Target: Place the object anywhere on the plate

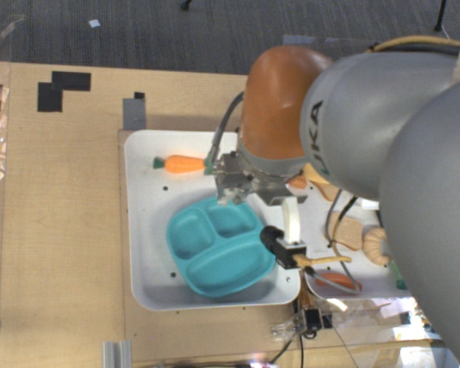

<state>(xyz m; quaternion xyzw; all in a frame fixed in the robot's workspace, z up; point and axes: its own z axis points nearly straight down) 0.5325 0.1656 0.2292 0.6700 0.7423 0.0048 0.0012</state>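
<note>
The carrot (pixel 182 164) lies on the floor of the left bin (pixel 140 282), near its far left corner. Its green end is toward the bin's left wall and its orange body points toward the arm (pixel 383 129). It lies apart from the plate (pixel 215 288), so it is not yet on it.

The plate is blue, with two small compartments on the far side and one long one on the near side. It sits turned askew in the middle of the left bin, its right edge close to the bin's right wall.

The arm reaches in from the right and covers much of the right bin (pixel 364 208). Its orange band (pixel 280 106) hangs above the far right part of the left bin. The gripper (pixel 230 194) hangs below the band, over the plate's far rim, just right of the carrot's orange tip and apart from it. From this slant it cannot be told whether the gripper is released or clenched.

In the right bin, beside the arm, lie a tan round piece (pixel 351 234) and a pale ribbed bread roll (pixel 376 245). Nearer the front is a small bowl (pixel 330 284) with something red-orange in it.

On the bench (pixel 54 228), beyond the left bin, is a black L-shaped mark (pixel 61 89), and a grey strip (pixel 134 113) sits at the bin's far left corner.
</note>
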